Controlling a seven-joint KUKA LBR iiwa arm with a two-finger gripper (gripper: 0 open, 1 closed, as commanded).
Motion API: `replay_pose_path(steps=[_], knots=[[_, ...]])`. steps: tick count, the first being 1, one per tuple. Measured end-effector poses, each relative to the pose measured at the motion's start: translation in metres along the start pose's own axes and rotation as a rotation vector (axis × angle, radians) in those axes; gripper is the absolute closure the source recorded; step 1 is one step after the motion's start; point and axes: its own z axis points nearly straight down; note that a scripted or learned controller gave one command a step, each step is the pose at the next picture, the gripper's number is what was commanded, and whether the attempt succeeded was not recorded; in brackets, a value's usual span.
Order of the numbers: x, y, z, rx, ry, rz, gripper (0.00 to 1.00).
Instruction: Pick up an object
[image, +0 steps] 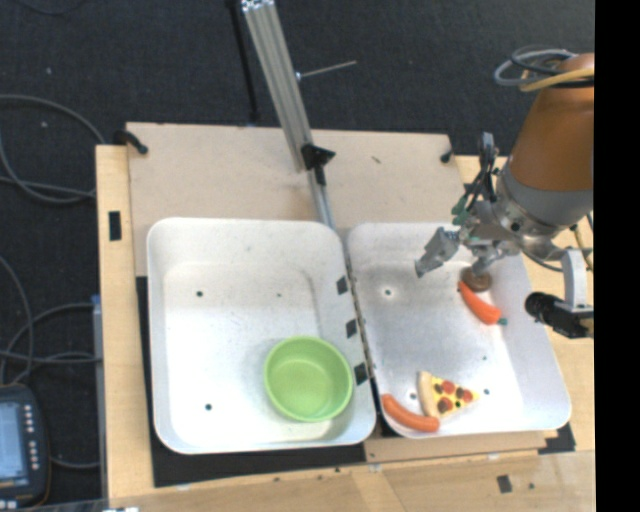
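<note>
You're not there yet — the gripper (458, 260) sits over the right bin (520, 400) with its fingers spread apart and nothing between them, one finger just above the top end of the orange carrot (481, 301). So as far as I can judge the pick itself is all still to do: close on the carrot and lift. The pizza slice (445, 393), the sausage (408, 413) and the green bowl (308, 377) in the left bin (200, 250) lie untouched.

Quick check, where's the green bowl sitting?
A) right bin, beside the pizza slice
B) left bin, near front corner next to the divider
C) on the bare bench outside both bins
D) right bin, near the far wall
B: the round green plastic bowl rests in the shallow white left bin, at its near corner closest to the right bin.
</note>
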Motion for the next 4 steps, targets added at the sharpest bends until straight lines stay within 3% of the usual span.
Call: replay_pose_path(steps=[1, 4], knots=[[0.0, 0.0, 0.0, -0.001, 0.0, 0.001, 0.0], [-0.007, 0.007, 0.131, 0.005, -0.003, 0.006, 0.0]])
